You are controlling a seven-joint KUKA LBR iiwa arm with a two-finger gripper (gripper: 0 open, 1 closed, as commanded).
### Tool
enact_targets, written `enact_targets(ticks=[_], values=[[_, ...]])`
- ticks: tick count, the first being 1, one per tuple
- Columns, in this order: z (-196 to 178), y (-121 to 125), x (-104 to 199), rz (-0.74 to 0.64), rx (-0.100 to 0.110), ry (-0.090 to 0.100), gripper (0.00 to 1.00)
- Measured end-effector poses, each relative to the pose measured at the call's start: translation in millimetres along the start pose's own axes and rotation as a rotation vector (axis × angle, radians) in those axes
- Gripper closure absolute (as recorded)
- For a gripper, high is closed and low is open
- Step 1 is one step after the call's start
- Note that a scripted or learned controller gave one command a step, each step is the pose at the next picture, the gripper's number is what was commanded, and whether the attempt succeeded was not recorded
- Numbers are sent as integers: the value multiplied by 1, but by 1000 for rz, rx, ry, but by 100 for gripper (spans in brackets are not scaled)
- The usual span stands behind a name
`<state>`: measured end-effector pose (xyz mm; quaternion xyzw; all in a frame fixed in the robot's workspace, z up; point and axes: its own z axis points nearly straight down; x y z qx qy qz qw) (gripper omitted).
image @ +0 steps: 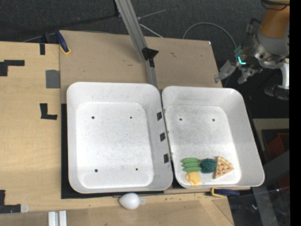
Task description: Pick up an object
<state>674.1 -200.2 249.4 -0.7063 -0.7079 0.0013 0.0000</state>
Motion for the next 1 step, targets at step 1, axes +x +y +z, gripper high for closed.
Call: enact_targets(ticks=[1], values=[[62,6,4,-1,4,1,0]])
